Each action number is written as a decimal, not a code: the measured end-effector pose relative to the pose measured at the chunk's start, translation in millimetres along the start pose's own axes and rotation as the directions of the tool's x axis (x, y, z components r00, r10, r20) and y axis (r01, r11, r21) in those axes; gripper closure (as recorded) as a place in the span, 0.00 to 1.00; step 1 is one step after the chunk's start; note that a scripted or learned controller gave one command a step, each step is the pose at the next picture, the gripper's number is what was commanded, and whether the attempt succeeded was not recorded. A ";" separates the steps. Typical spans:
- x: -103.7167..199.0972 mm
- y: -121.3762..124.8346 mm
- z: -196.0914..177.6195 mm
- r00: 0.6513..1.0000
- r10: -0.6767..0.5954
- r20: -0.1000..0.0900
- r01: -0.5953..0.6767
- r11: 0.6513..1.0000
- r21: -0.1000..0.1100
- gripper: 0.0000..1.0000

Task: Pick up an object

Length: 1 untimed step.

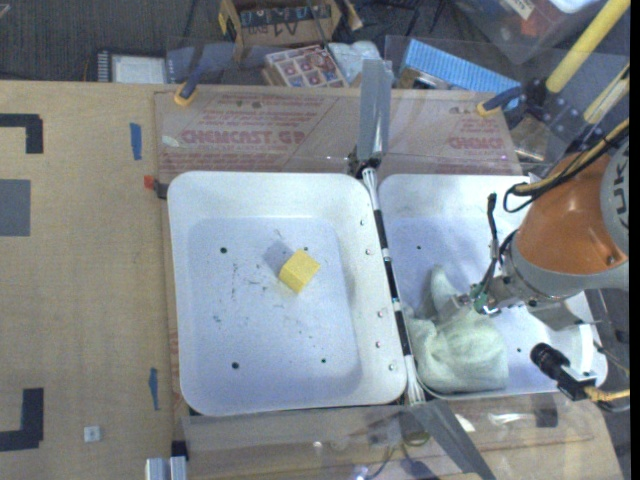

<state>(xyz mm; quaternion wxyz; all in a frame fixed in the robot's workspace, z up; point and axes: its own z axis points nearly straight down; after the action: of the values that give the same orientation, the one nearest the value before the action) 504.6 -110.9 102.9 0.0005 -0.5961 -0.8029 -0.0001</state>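
The gripper (pixel 470 301) sits low in the right bin (pixel 440 203), touching a crumpled pale cloth (pixel 460 353); how wide it stands cannot be told. A yellow block (pixel 299 271) lies in the left bin (pixel 200 268).

Faded red lettering is showing on the clear panel (pixel 262 133) up-left of the gripper (pixel 478 301), possibly reading "CHEMCAST GP". A mirrored red fragment is sitting on the panel's right part (pixel 470 140), unreadable.

The arm (pixel 575 233) enters from the right, its orange band above the wrist, and it bends downward. The claw (pixel 480 303) hangs low and points to the left and down.
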 end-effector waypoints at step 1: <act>13.3 25.7 -82.1 0.990 -0.144 0.003 0.144 0.990 -0.003 0.00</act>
<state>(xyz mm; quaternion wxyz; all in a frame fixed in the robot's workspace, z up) 525.4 -90.8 185.0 -0.0014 -0.5367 -0.8438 -0.0006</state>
